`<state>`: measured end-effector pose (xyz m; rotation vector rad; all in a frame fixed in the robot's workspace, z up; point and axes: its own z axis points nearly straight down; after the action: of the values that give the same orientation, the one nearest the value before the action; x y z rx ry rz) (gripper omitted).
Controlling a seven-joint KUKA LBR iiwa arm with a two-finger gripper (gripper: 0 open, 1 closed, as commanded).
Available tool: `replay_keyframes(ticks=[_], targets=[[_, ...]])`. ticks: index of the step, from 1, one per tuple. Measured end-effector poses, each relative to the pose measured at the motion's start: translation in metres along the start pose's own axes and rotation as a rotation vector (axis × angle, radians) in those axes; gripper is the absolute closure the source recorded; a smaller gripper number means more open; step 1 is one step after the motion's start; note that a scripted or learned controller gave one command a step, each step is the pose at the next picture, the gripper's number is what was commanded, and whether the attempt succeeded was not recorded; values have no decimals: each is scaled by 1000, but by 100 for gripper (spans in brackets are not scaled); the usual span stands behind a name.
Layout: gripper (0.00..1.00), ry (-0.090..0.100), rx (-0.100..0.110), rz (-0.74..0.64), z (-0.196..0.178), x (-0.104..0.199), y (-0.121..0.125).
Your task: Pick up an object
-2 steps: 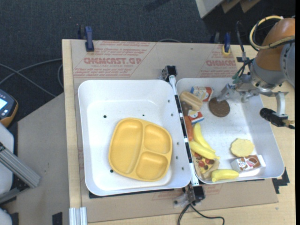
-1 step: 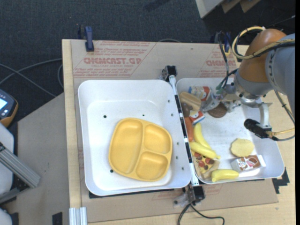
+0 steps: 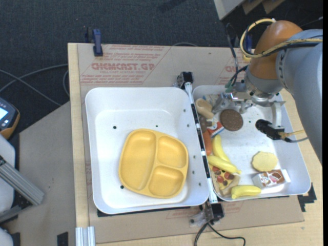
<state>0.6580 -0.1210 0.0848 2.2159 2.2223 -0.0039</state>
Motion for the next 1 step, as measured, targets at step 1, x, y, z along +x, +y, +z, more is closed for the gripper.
replay_keyframes(ticks=[1], targets=[[0,4,5,7,0,-39,-37]])
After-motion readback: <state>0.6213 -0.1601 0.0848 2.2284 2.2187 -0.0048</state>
